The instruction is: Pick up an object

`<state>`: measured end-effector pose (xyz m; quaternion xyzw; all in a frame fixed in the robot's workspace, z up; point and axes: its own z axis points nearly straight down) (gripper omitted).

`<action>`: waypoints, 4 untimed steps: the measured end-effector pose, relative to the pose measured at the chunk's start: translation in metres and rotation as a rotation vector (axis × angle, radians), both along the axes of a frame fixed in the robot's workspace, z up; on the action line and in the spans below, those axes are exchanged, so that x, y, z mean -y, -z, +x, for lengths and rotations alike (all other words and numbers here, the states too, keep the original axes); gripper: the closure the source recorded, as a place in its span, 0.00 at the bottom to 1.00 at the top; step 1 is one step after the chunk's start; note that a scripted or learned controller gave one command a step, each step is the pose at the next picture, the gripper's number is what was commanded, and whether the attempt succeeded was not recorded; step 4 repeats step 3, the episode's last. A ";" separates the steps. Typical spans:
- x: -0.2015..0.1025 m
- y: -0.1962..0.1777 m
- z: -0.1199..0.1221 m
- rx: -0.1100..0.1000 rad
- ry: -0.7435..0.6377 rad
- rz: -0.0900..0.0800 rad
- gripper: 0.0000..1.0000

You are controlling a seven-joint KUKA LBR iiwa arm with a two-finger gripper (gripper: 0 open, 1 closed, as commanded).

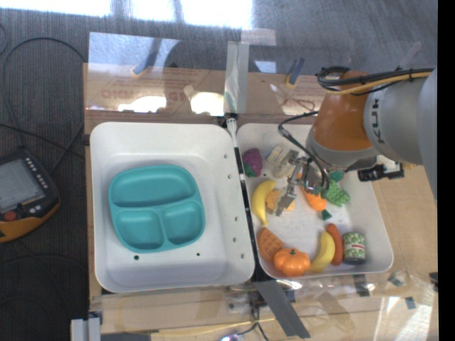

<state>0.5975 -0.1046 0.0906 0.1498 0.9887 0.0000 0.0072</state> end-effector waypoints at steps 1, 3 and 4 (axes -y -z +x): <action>0.000 -0.010 0.001 0.003 -0.002 -0.005 1.00; -0.048 -0.143 -0.055 -0.015 0.304 0.003 1.00; -0.048 -0.143 -0.055 -0.015 0.304 0.003 1.00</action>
